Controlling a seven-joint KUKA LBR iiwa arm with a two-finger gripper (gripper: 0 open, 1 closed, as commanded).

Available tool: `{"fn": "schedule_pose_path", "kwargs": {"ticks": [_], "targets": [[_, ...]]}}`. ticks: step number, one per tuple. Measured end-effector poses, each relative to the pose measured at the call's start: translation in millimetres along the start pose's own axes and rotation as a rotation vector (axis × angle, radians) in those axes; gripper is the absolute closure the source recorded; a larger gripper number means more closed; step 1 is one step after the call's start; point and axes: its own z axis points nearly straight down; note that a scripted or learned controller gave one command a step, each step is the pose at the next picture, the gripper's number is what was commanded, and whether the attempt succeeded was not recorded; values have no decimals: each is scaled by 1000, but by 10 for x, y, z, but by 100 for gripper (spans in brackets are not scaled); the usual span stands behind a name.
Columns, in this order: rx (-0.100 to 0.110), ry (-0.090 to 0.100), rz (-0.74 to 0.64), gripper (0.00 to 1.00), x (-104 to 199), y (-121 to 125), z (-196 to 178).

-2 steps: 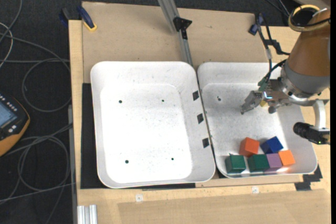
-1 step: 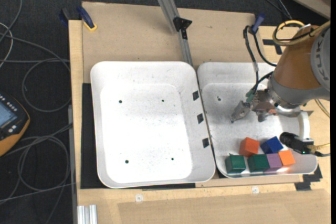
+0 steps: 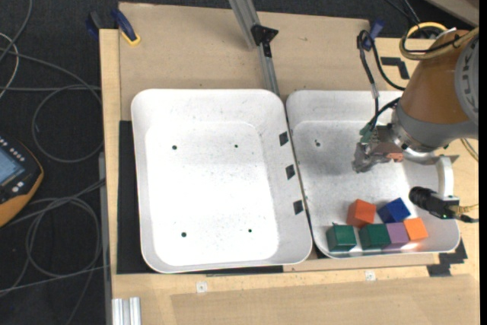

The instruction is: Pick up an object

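Several small blocks lie clustered at the near end of the right bin [image 3: 327, 125]: an orange-red block [image 3: 362, 211], a blue block [image 3: 395, 209], an orange block [image 3: 415, 228], a purple block [image 3: 397, 234] and two dark green blocks [image 3: 342, 237] [image 3: 374, 237]. My gripper [image 3: 367, 158] hangs over the middle of the right bin, a short way behind the blocks and touching none of them. Nothing shows between its tips.
The left bin [image 3: 205, 179] sits beside the right one, with black clips along the shared rim. A slanted metal pole [image 3: 243, 4] rises from behind the bins. Cables lie on the floor at left.
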Motion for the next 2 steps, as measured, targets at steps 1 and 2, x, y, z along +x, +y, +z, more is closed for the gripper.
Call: {"fn": "schedule_pose_path", "kwargs": {"ticks": [1,2], "targets": [[-5,-3,-1,100,-82,36,-475],[-5,-3,-2,100,-33,24,-927]]}}
